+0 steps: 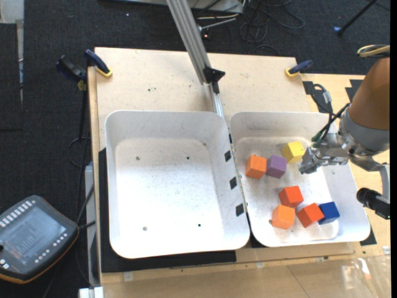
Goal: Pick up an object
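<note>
- A pale wooden bench [161, 79] stands on dark carpet, with cables at the far side and a grey handheld control pad [31, 238] on the floor at the near left corner.
- Two shallow white bins sit side by side on the bench. The left bin [124, 135] has a speckled floor; the right bin [248, 129] holds all the blocks.
- Nearest the viewer in the right bin is a tight cluster: an orange cube [283, 216], a red cube [309, 215] and a blue cube [329, 212], the red and blue touching, with another red cube [290, 195] just behind.
- Further back, a second orange cube [256, 166] touches a purple cube [276, 166], and a yellow cube [293, 150] sits just beyond.
- The gripper [308, 165] hangs just beside the yellow cube, on its right; whether the claw is wide or narrow I cannot tell, as it blurs into the wrist.
- The cubes look small, rigid and light, probably smooth-faced. Two opposite flat sides would give the best hold; the yellow one, standing a little apart, seems easiest.
- The arm [372, 110] is cut off at the right.
</note>
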You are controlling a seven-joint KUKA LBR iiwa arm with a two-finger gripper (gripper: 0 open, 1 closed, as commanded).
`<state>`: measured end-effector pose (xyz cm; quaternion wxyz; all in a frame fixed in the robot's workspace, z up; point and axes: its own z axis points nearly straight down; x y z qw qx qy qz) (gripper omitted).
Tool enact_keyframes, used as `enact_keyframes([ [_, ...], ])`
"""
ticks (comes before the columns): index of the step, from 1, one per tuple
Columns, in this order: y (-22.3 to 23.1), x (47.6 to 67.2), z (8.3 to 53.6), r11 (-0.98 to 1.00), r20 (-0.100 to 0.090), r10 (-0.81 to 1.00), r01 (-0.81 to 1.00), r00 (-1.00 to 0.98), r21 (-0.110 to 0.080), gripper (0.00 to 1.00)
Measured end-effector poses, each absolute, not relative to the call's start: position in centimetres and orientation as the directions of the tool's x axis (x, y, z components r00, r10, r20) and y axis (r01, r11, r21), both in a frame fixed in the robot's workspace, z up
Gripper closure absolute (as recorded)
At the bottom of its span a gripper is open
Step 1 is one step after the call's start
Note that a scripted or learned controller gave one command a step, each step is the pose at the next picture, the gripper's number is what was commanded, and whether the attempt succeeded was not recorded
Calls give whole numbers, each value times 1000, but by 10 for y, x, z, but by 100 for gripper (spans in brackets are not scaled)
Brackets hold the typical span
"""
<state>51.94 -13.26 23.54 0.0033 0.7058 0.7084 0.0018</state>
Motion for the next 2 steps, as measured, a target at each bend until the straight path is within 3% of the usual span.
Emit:
enact_keyframes([
  [1, -133, 521, 289, 4, -2, 1000, 1000, -4, 7, 100],
  [2, -86, 530, 277, 7, 1, 1000, 1000, -7, -1, 100],
])
